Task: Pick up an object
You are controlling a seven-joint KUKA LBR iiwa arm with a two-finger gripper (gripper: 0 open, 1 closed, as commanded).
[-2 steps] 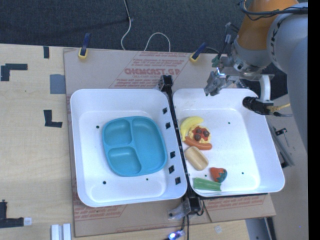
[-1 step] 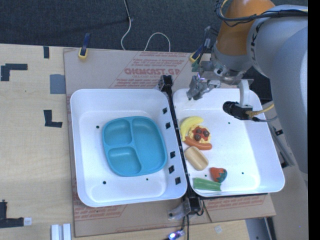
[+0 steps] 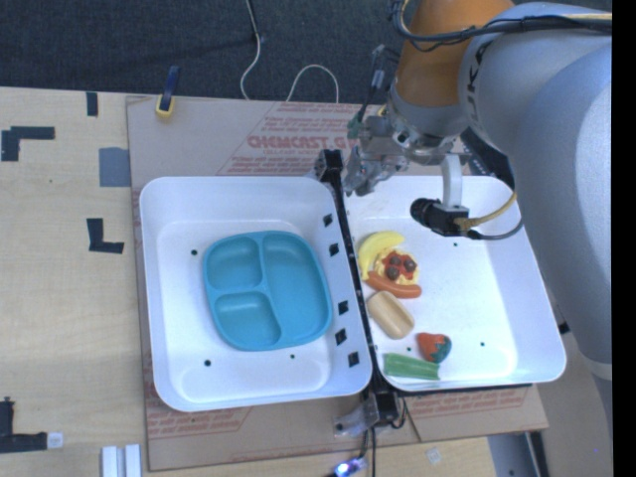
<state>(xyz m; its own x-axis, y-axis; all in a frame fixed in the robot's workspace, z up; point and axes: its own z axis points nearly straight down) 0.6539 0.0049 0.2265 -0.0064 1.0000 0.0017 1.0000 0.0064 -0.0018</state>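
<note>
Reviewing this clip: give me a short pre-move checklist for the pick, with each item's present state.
1. Pickable items present: ok; banana, hot dog and green vegetable lie in the right bin.
2. Hand over the items: not ok; it sits near the bin's far left corner.
3. Hand carrying nothing: cannot tell.
4. Items separated: not ok; clustered along the divider.
5. Blue plate out of the way: ok; left bin.

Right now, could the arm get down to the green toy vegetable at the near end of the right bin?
Probably yes. The green vegetable lies uncovered at the near end of the right bin, beside a small red toy. The gripper hangs over the bin's far end, with nothing above the vegetable.
</note>
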